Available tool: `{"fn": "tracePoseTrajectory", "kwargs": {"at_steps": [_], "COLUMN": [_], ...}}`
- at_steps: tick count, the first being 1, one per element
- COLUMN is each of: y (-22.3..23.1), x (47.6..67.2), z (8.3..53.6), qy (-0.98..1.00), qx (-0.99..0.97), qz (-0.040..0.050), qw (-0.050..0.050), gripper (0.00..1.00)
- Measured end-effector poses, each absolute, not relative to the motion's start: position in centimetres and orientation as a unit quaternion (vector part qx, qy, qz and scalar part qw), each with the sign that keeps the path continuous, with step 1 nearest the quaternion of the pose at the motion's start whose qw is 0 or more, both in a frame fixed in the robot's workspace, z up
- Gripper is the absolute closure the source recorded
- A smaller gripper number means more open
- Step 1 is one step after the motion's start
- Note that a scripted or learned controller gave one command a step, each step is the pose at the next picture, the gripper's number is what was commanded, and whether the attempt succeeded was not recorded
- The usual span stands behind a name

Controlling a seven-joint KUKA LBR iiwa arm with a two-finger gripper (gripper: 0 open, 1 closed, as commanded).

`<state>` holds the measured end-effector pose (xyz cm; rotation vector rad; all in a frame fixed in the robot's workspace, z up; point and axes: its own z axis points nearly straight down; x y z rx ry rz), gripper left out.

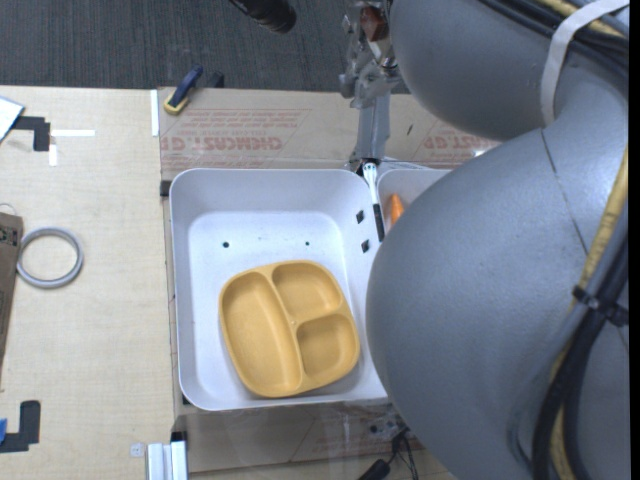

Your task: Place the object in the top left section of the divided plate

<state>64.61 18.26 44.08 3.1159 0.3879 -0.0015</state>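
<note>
Place: a robotics lab or test cell, not a home or kitchen.
Machine: a bulky grey robot arm [500,298] fills the right side, with black cables [590,298] strapped along it.
Counter: a pale wood-grain counter [90,368] marked with black tape pieces [35,133], with a roll of grey tape [47,257] lying at the left.
Bins: a shallow white plastic bin [190,268] sits on printed brown cardboard [260,133]; inside it lies a yellow divided plate [290,328], set out as a test prop.
Floor: dark grey carpet [100,18] at the far side.
</note>
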Motion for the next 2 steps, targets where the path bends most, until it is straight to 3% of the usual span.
{"fn": "tracePoseTrajectory", "kwargs": {"at_steps": [2], "y": [17.79], "x": [64.81], "z": [45.68], "qy": [0.118], "qx": [0.993], "qz": [-0.0024], "qw": [0.002], "gripper": [1.00]}}
